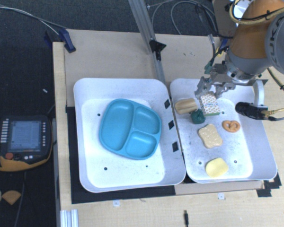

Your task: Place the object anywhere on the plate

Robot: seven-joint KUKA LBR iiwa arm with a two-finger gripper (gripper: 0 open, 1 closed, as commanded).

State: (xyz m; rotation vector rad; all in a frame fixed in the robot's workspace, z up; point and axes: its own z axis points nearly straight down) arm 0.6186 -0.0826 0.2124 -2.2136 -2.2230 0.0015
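Note:
A blue plate with three compartments lies in the left bin, with nothing on it. My gripper hangs over the far part of the right bin. Directly beneath it, and touching or nearly touching it, is a small checkered box. A tan roll lies just left of the box, and a dark green piece sits at the box's lower left corner.
Also in the right bin are an orange pretzel, a pale cracker-like slice and a yellow lump near the front. A slanted metal post rises behind the bins.

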